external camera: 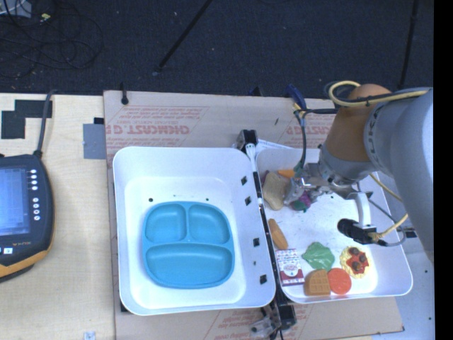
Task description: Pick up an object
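The right bin (320, 225) holds several toy foods. A tan lump (274, 190) lies at its back left, with a small orange piece (285, 173) behind it. My gripper (300, 188) is low in this bin, just right of the tan lump and right above a small purple and green item (305, 203). Nearer the front lie an orange-brown stick (277, 234), a green leaf (318, 255), a red and white packet (289, 264), a waffle-like piece (318, 282), a red-orange disc (339, 281) and a yellow piece with red spots (356, 261).
The left bin (177, 168) holds a blue divided plate (189, 244). A handheld control pendant (21, 207) lies on the bench at the far left. The grey arm (396, 140) crosses the right bin's back right corner.
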